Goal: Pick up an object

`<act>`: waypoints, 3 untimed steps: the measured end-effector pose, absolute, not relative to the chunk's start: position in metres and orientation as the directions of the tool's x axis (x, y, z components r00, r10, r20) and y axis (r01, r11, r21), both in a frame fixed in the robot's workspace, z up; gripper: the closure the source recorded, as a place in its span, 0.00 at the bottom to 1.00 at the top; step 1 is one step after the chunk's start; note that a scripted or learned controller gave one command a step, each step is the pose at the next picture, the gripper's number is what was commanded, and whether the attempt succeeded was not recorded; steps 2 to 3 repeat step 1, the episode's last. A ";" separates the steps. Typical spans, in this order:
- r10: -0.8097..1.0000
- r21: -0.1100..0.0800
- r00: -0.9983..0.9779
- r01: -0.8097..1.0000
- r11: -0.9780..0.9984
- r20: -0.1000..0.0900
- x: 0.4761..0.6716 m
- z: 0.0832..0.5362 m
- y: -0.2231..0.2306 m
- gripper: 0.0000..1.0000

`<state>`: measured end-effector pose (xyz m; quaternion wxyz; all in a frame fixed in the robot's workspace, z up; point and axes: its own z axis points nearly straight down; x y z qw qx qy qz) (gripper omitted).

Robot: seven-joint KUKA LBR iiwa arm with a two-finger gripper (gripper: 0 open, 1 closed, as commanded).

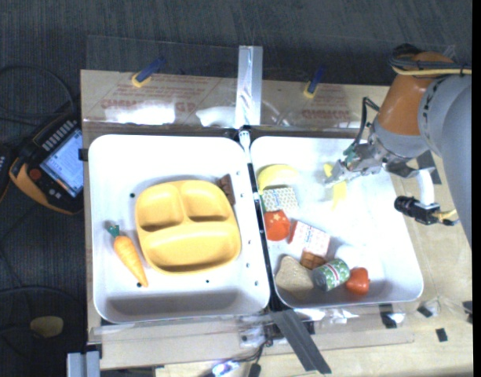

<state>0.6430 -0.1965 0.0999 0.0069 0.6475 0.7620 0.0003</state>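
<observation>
You are seeing tray (189, 226) and carrot (128, 255) lying in left bin (103, 159); can (331, 275), tomato (277, 226) sitting in right bin (397, 246).

Small yellow object (337, 192) near claw (344, 169)

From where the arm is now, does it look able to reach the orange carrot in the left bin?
Probably yes, with a long reach. The tool is over the right bin. The carrot lies beside the yellow tray near the far wall of the left bin, with nothing on top of it.

Right bin (397, 242) right half free; objects (303, 234) crowd left side.
</observation>
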 end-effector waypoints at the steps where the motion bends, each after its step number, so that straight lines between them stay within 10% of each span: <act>1: 0.966 0.001 -0.257 0.966 0.257 0.000 0.633 0.216 -0.127 1.00; 3: 0.966 0.001 -0.257 0.966 0.257 0.000 0.633 0.216 -0.127 1.00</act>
